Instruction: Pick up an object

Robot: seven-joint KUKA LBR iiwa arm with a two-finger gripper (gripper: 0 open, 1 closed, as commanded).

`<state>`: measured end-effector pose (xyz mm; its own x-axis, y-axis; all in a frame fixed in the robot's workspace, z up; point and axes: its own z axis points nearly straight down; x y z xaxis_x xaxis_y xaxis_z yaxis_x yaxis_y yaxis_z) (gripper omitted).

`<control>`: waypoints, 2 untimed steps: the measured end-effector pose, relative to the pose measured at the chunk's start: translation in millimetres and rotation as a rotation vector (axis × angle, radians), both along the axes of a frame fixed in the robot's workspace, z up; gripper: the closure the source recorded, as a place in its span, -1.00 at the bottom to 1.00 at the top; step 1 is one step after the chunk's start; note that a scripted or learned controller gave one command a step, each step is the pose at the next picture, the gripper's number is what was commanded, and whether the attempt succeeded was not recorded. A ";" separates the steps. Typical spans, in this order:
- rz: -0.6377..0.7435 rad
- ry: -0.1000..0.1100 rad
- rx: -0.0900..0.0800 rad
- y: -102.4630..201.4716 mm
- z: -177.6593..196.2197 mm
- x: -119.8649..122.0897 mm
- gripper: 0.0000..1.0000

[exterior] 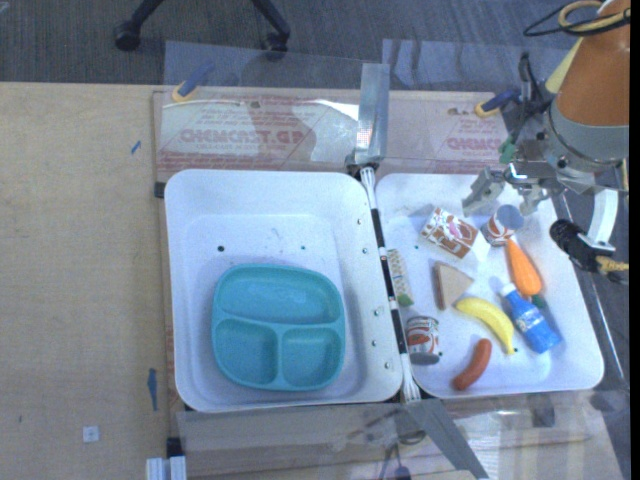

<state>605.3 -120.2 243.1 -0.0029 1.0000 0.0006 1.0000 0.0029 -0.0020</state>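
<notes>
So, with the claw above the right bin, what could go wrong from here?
1. The claw hangs over crowded things: the round red-and-white toy touches the orange plastic carrot, so it may catch both or knock one.
2. The yellow plastic banana and the blue plastic bottle lie close together; a grasp there could slip.

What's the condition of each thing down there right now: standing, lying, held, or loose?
Teal divided tray: flat, left bin.
Can: on its side.
Banana: lying loose.
Carrot: lying loose.
Blue bottle: lying down.
Sausage: lying loose.
Carton: lying tilted.
End effector: above right bin.
</notes>
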 end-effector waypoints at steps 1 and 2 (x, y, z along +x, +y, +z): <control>-0.005 -0.002 -0.001 4.0 -122.1 -63.1 -1.00; -0.006 -0.012 -0.003 25.2 -153.5 -75.3 -1.00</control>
